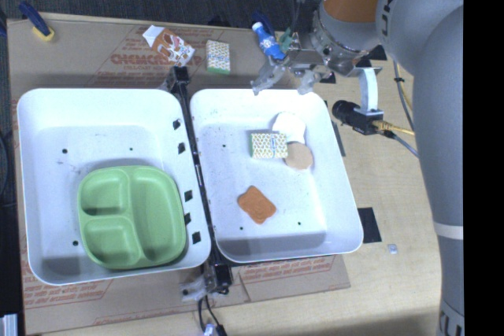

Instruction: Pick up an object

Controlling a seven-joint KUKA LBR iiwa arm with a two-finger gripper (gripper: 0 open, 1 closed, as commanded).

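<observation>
Hovering over the far rim of the right bin, I had nothing between my fingers.

At the left, a green divided plate (130,214) lay in the left bin (47,110), toward its near side. In the right bin (335,193) an orange flat piece (257,204) sat near the middle, with a small patterned packet (268,145) beyond it, touching a white cup (289,124) and a tan round piece (298,157). My pincer (283,82) hung above that bin's back edge, spread wide, apart from all of them. Two small packets (218,56) lay on the cardboard (118,51) behind the bins.
</observation>
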